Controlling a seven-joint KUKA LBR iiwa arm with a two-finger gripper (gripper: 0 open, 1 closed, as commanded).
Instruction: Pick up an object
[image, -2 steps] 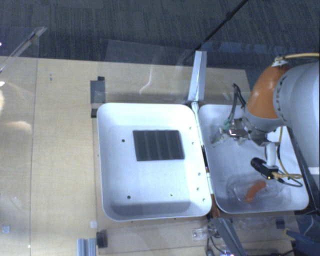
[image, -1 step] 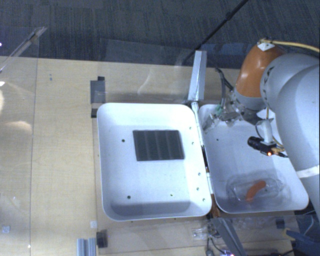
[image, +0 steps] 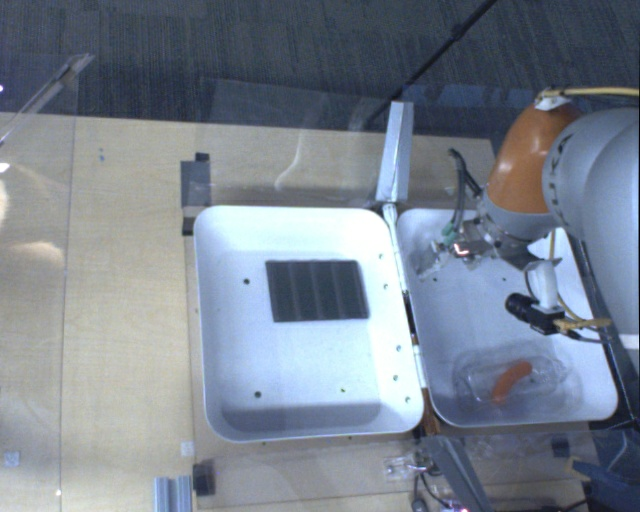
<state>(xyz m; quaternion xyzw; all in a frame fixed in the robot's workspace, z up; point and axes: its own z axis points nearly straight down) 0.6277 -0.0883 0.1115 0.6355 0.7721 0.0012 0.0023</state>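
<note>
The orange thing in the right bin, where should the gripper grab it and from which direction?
Grip the orange object across its narrow middle, coming straight down from above. It lies flat and elongated, slanting on the floor of the right bin, seemingly inside clear wrapping, so the fingers should probably straddle its short width.

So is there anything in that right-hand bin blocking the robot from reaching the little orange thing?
Nothing visible lies between them. The end effector sits at the far end of the right bin, the orange object near its front edge, apparently inside something clear, with bare white floor between.
</note>
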